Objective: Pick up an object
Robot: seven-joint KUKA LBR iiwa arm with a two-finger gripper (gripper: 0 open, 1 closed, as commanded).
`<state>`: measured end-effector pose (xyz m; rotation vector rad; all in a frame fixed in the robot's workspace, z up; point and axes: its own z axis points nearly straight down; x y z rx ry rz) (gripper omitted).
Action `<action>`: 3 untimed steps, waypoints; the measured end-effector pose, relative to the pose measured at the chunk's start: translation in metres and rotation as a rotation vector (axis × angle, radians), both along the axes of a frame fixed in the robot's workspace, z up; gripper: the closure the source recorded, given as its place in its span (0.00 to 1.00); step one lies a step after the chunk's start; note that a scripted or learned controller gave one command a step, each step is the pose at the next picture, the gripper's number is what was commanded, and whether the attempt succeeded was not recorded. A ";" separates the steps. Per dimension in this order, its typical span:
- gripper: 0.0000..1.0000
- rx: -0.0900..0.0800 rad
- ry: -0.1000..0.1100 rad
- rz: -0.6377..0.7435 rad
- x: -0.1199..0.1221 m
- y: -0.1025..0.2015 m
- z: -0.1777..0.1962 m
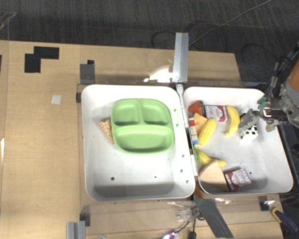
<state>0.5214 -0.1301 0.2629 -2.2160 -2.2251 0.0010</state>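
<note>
Bench: two bins (89, 133), one tray (141, 125), two bananas (232, 119).

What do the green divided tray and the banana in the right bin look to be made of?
Green tray: likely molded plastic, matte with a soft sheen, uniform color, rounded compartment edges. Banana: probably a plastic toy, judging by its smooth, evenly bright yellow surface without blemishes; real fruit can't be ruled out.

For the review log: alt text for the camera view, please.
The gripper hovers over the right bin, near a banana, corn cob and small packets. The left bin holds a green divided tray.
</note>
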 end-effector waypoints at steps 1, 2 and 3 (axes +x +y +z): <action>0.00 0.001 0.001 -0.057 0.051 -0.015 -0.142; 0.00 0.000 -0.003 -0.007 0.110 0.008 -0.172; 0.00 -0.013 -0.018 0.061 0.112 0.033 -0.172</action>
